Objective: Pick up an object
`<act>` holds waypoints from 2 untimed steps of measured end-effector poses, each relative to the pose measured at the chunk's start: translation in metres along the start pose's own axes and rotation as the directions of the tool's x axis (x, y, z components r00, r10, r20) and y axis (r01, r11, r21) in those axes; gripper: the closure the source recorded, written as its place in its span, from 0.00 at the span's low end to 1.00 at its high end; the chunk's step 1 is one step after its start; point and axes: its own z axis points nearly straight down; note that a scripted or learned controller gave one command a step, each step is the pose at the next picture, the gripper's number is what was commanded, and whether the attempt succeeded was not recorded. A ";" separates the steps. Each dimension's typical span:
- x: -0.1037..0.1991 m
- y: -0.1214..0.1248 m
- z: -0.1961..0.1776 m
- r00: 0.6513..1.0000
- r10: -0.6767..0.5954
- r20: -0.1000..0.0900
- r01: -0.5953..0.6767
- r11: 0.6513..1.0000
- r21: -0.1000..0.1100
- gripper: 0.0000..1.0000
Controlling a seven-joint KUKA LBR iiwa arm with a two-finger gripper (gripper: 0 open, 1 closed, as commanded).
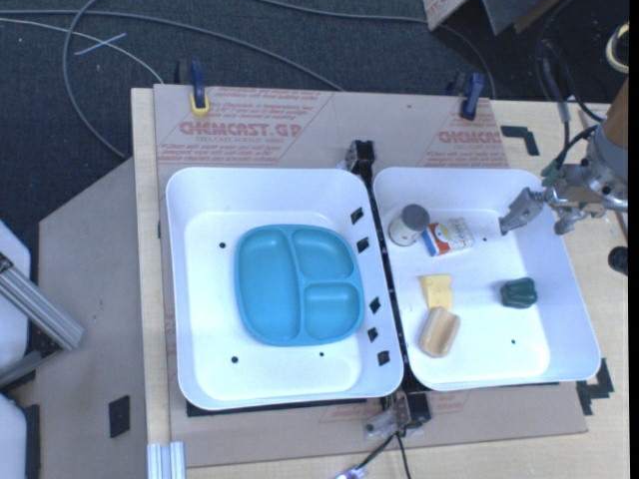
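My gripper (542, 213) hangs over the right bin (559, 362) at about 2 o'clock from that bin's middle, just inside its right wall, with my arm (611, 158) coming in from 3 o'clock. The two fingers stand apart, one pointing toward 9 o'clock and one toward 5 o'clock, and nothing sits between them. All loose pieces lie on the right bin's floor. A small grey can (408, 224) lies at 10 o'clock of the bin's middle, close to the divider. Just beside it, at its 3 o'clock, lies a small red, white and blue packet (447, 237); I cannot tell whether the two touch. A yellow block (436, 289) lies below the packet, at 6 o'clock from it. Right under the block, at its 6 o'clock, lies a tan roll (439, 331), tilted; the two look to be touching. A dark green lump (518, 292) lies apart from these, at 3 o'clock from the yellow block and roughly 7 o'clock from my gripper, nearest to me of the pieces. The left bin (195, 367) holds a blue divided plate (299, 283) with three compartments, lying flat near the bin's middle. Both bins sit on a brown board (250, 128) held by two blue clamps (198, 88) at its far edge, 12 o'clock side.
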 end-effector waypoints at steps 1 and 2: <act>-0.004 -0.004 0.061 1.000 0.001 -0.002 -0.001 1.000 0.005 0.00; -0.005 -0.006 0.124 1.000 0.000 -0.002 0.000 1.000 0.004 0.00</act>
